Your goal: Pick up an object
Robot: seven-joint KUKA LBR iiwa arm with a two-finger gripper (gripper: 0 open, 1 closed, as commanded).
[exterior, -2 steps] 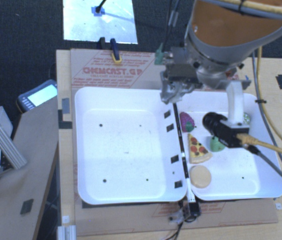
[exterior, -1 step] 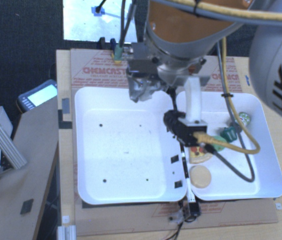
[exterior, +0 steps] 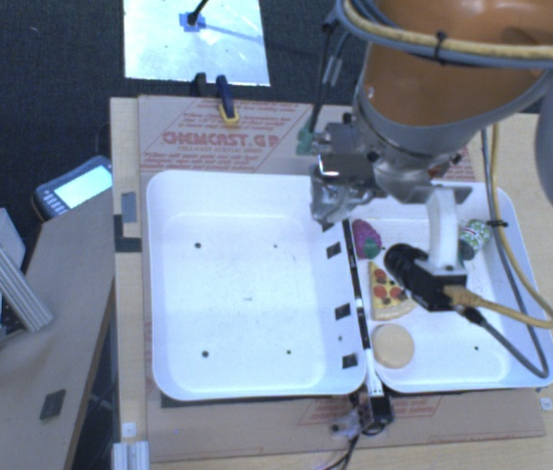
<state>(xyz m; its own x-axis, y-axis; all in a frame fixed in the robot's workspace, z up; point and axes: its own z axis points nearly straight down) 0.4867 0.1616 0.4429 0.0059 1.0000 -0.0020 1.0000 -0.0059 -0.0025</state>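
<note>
- The pizza slice, a flat toy wedge with red dots on a yellow face, lies in the right bin close to the divider between the bins; I take it as the likeliest thing to pick.
- It looks light and stiff, probably moulded plastic, so weight should be no trouble. Being thin and flat on the floor, it offers little to pinch from above; my guess is the thicker crust edge, toward the near side, is the best place to close on.
- Just nearer than the slice lies a round tan disc, like a toy biscuit, equally flat and likely as awkward.
- Just beyond the slice sits a magenta lump, rounder and taller, perhaps an easier hold.
- To the slice's right a black cylindrical fitting with a yellow cable crosses the bin, nearly touching the slice, and farther right sits a small green-and-white item.
- The gripper hangs beyond the slice, above the divider's far end; the big orange wrist covers much of it, and I cannot tell how its claw stands or whether it carries anything.
- The left bin lies across the divider from the slice.
</note>
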